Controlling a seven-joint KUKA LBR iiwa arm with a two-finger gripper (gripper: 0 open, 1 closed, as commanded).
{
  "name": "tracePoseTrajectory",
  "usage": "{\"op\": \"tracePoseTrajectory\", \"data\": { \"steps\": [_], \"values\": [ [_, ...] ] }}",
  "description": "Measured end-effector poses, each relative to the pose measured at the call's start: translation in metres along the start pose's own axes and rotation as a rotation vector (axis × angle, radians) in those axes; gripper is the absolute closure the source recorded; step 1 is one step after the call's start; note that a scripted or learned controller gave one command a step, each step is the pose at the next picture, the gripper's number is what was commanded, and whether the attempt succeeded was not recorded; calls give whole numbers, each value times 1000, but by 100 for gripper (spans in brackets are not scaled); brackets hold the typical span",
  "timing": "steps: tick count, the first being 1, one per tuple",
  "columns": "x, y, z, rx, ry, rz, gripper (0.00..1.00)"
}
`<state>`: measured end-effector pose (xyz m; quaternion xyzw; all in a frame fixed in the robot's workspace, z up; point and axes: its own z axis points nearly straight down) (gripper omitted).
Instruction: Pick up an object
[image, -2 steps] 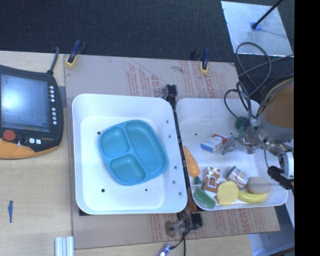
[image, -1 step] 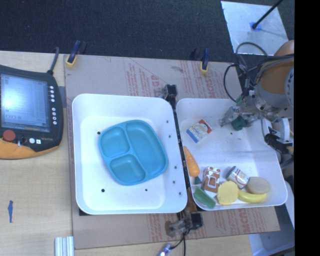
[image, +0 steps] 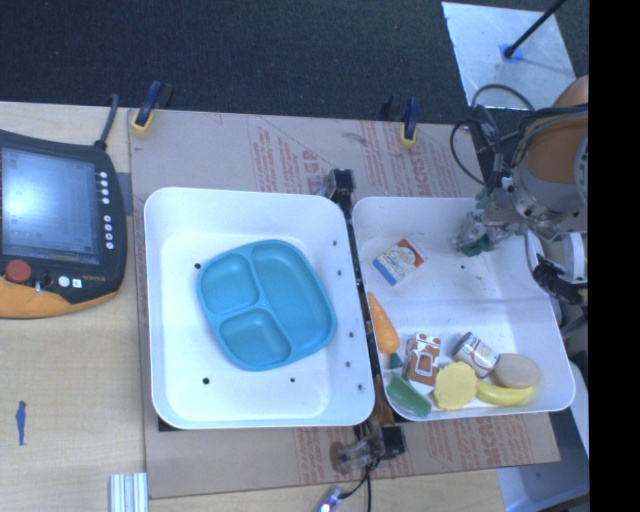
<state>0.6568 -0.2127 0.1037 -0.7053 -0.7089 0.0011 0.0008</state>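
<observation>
The small packet (image: 398, 261), lying just left of my gripper (image: 474, 240) in the right bin (image: 455, 215), looks light, flat and slippery, so I'd pinch its edges, though I cannot tell the gripper's opening.

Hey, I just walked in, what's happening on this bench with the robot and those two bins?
A grey robot arm reaches in from the right, with its gripper low over the far end of the right bin. Nothing shows in its grasp. Most toy food lies clustered at that bin's near end: a carrot, a banana, a small can. A small carton lies apart, nearer the gripper. The left bin holds a blue divided plate.
</observation>
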Motion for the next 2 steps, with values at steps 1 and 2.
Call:
{"op": "tracePoseTrajectory", "data": {
  "steps": [1, 2],
  "values": [
    [46, 0, -6, 2, 0, 0, 100],
    [84, 0, -28, 2, 0, -1, 100]
  ]
}}
